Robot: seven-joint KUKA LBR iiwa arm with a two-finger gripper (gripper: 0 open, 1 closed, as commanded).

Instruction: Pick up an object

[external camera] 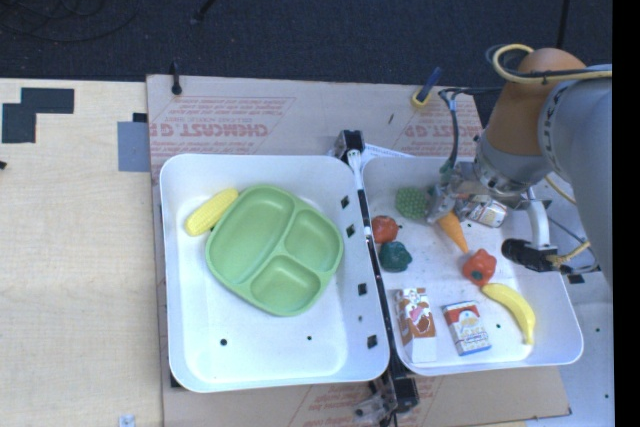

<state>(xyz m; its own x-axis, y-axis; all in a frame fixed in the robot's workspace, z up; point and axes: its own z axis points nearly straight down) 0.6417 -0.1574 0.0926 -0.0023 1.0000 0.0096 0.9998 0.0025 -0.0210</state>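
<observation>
My gripper (452, 205) hangs low over the back of the right bin (560, 345), reaching in from the right. Directly under its tip lies an orange carrot (454, 232), slanting toward the front; whether it is touched I cannot tell. A green broccoli-like piece (410, 203) sits just left of the gripper. A red pepper (479, 266) and a banana (512, 308) lie toward the front right. A red tomato (385, 228) and a dark green item (395, 257) rest near the bin's left wall.
Two small boxes (415, 312) (466, 327) lie flat at the front of the right bin. The left bin (200, 345) holds a green divided plate (275, 248) and a yellow corn cob (211, 211). A black divider (366, 255) runs between the bins.
</observation>
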